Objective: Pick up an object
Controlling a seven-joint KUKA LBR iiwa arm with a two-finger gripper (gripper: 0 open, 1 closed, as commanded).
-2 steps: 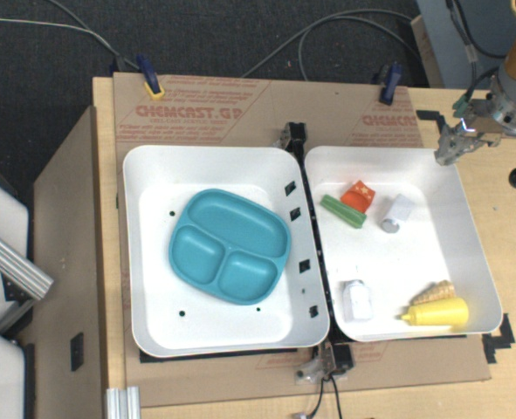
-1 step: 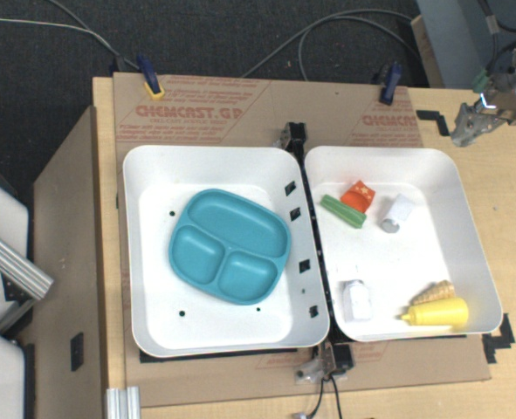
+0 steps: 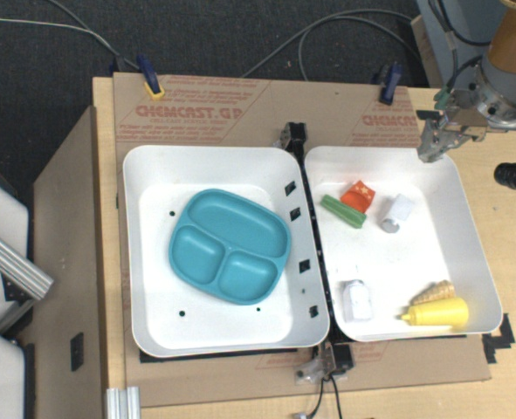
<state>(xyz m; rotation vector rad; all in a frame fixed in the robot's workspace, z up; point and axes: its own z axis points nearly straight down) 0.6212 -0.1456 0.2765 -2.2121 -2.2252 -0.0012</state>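
- Our hand (image 3: 434, 149) hangs over the right bin's (image 3: 474, 234) far rim; we cannot tell its state.
- A yellow bottle (image 3: 436, 312), green stick (image 3: 342, 210) and red block (image 3: 358, 196) lie inside that bin.
- A blue tray (image 3: 230, 245) sits in the left bin (image 3: 144, 234).

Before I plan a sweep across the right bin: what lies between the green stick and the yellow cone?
In the camera view, bare white bin floor separates the green stick from the yellow cone.

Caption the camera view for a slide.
Arm's hand hovers over the right bin's far corner, above scattered small items; a teal divided plate fills the left bin.
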